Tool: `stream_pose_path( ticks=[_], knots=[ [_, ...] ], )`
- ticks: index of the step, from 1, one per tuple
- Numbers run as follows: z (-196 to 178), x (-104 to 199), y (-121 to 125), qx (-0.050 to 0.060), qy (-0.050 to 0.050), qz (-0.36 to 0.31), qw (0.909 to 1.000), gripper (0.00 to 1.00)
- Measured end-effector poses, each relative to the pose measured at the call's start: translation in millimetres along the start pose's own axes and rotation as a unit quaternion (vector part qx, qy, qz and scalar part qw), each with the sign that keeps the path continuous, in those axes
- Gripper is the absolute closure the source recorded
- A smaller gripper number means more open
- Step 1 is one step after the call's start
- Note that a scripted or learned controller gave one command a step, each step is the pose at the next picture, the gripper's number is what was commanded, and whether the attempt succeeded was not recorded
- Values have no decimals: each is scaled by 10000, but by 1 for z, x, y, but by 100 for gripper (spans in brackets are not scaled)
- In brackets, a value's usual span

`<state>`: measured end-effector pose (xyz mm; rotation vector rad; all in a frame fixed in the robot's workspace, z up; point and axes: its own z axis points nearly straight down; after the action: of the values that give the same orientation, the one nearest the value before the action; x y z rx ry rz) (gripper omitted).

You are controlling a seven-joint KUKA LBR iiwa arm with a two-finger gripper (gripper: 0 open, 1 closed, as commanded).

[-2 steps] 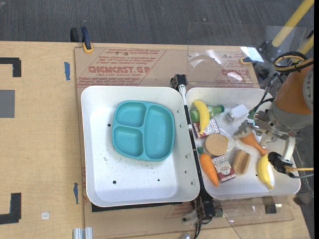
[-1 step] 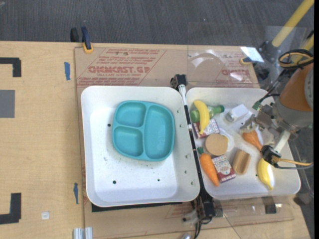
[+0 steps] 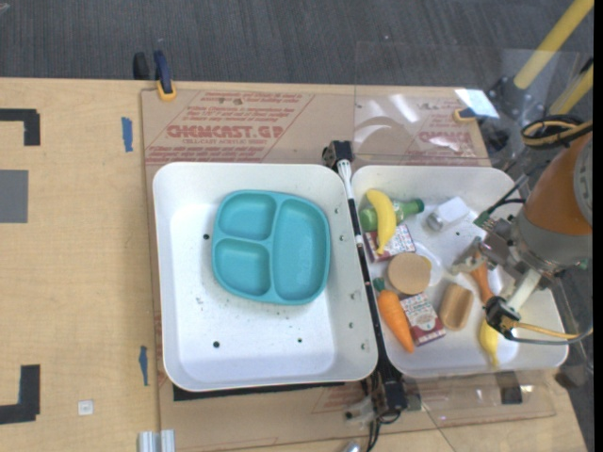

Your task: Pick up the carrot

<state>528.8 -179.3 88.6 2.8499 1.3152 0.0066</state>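
Note:
The carrot [image 3: 395,319] is orange and lies slantwise at the near left of the right bin [image 3: 443,363], against the wall between the two bins. A red-and-white carton [image 3: 424,314] touches its right side and a round tan disc [image 3: 410,274] sits just behind it. My gripper [image 3: 476,255] hangs over the right half of that bin, well to the right of the carrot and apart from it. The grey wrist and its cables cover the gripper's tip. A thin orange piece [image 3: 483,284] shows just below the gripper.
The right bin also holds a banana [image 3: 381,212], a green bottle [image 3: 403,211], a tan bread-like block [image 3: 456,306], a white block [image 3: 454,210] and a yellow item [image 3: 489,343]. In the left bin [image 3: 188,347] stands a teal divided plate [image 3: 271,247].

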Motion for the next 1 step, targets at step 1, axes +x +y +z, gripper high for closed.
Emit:
stream_pose_path(
  ticks=[1],
  knots=[
    [-11, -3, 2, -23, -40, -12, 10000, 100]
  ],
)
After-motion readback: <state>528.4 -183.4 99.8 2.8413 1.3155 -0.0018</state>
